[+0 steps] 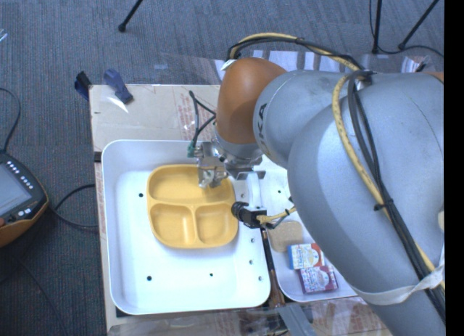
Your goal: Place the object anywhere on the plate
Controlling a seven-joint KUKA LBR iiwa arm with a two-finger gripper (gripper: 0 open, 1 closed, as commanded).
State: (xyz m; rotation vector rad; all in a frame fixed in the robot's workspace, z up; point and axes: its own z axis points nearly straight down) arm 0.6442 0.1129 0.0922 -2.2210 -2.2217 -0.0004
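A yellow plate [190, 213] with three compartments lies in the left white bin [130, 269], toward its upper middle. My gripper [212, 175] hangs over the plate's far right edge, above the large rear compartment. The wrist and the orange band [243, 106] cover much of it from above, and nothing that I can make out shows at its tip. In the right bin [286, 291], partly hidden by the arm, lie a tan flat piece [288, 234] and a small red, white and blue packet [313, 267].
The big grey arm [355, 182] covers most of the right bin and the right side of the view. A black cable fitting [246, 213] sticks out near the plate's right rim. A blue clamp [117, 85] sits on the cardboard at the bench's far left corner.
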